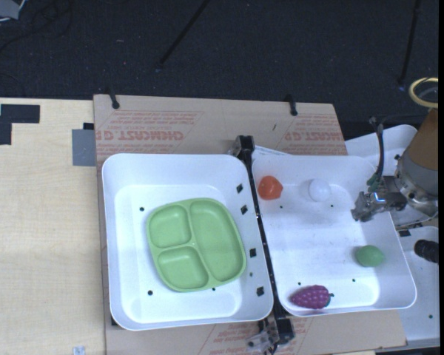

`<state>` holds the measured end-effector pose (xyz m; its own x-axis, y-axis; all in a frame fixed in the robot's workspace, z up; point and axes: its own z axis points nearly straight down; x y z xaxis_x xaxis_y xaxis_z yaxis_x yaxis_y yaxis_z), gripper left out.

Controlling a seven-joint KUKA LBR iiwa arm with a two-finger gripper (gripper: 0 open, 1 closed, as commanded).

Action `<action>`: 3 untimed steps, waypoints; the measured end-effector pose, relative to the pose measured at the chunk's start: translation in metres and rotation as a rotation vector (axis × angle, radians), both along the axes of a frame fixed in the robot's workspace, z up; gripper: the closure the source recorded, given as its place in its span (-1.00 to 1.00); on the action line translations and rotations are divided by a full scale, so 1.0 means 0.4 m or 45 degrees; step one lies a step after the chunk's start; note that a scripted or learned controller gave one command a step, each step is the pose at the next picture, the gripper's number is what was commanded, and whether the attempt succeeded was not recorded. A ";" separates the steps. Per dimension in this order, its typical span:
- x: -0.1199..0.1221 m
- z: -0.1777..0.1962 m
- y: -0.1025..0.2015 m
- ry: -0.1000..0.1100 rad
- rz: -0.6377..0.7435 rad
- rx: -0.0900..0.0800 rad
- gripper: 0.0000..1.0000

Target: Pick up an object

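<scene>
While the arm sits at the right edge of the camera view, its claw (364,207) hangs over the right bin (340,291), near the right wall. From where I stand it's a small dark cluster of metal; can't tell how wide it's open, and nothing is visibly caught in it.

Right bin contents, all loose on the floor of the bin:
- orange-red ball (270,188), upper left corner, near the divider
- white ball (320,191), just right of it, low contrast against the bin
- green ball (369,256), lower right, below the claw and apart from it
- purple grape bunch (311,296), near the front wall

Left bin (126,191) holds a green sectioned plate (195,244), lying flat, roughly centred.

Progress, my read: the pick isn't done. Every candidate object is resting in a bin, none lifted. The claw is nearest the green ball and the white ball, touching neither. Left to do: settle on a target, descend, close, lift. White ball looks the hardest to grip cleanly; grapes look the most forgiving.
</scene>
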<state>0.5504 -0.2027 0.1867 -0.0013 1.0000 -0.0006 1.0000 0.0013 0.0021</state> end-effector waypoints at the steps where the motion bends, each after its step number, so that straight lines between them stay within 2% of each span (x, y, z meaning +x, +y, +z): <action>1: -0.016 0.150 -0.011 -0.003 0.000 -0.001 1.00; 2: -0.027 0.124 0.102 0.007 0.002 0.004 1.00; 3: -0.036 0.144 0.232 0.007 0.004 0.004 1.00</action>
